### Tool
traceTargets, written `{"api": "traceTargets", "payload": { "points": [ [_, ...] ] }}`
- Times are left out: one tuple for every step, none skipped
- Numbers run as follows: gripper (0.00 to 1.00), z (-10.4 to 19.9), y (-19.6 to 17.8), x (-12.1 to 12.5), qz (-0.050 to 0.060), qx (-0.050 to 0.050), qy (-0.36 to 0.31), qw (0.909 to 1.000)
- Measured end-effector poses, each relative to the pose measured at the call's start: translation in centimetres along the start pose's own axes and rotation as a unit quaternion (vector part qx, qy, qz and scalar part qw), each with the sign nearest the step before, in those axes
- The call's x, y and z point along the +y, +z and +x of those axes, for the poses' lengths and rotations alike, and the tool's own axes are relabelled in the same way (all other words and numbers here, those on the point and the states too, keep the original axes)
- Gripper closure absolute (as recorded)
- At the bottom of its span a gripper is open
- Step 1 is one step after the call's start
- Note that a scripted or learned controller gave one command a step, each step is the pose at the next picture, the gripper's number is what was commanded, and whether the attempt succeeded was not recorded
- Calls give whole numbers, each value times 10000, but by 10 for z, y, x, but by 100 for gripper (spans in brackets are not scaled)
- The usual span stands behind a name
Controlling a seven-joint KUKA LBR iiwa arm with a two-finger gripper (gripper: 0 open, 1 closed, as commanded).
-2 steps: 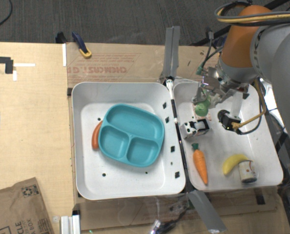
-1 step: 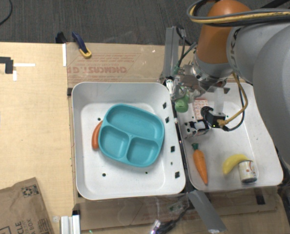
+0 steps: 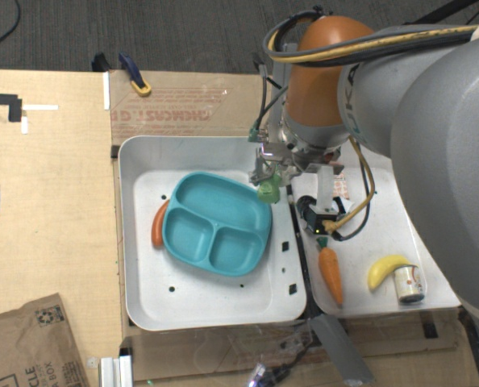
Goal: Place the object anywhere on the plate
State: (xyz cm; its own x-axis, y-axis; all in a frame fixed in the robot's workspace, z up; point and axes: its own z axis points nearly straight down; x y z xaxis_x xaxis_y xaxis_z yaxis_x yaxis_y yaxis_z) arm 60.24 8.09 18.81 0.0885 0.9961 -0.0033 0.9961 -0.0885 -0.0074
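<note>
Nearest to me, at the bottom left, I see a brown paper bag (image 3: 26, 341) lying on the counter (image 3: 46, 176). In the right bin (image 3: 433, 293) a carrot (image 3: 330, 274) lies along the left wall, and beside it sit a yellow banana (image 3: 385, 269) and a small can (image 3: 410, 285), touching each other.

In the left bin (image 3: 143, 297) I see the teal plate (image 3: 217, 226) with its three hollows. An orange carrot-like piece (image 3: 157, 224) lies just beside the plate's left rim.

Farther up, the arm (image 3: 368, 87) comes in from the right. Its tool (image 3: 268, 180) hangs over the plate's upper right corner. A small green object (image 3: 268, 190) sits right at the tip of the tool, above the plate's edge. I cannot tell if the tool is spread or pinching that green object.

At the far edge, a blue and yellow clamp (image 3: 135, 75) rests on the cardboard (image 3: 183, 107).
</note>
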Motion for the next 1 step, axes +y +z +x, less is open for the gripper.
{"api": "traceTargets", "payload": {
  "points": [
    [0,0,0,0,-1,1,7,10000]
  ]
}}
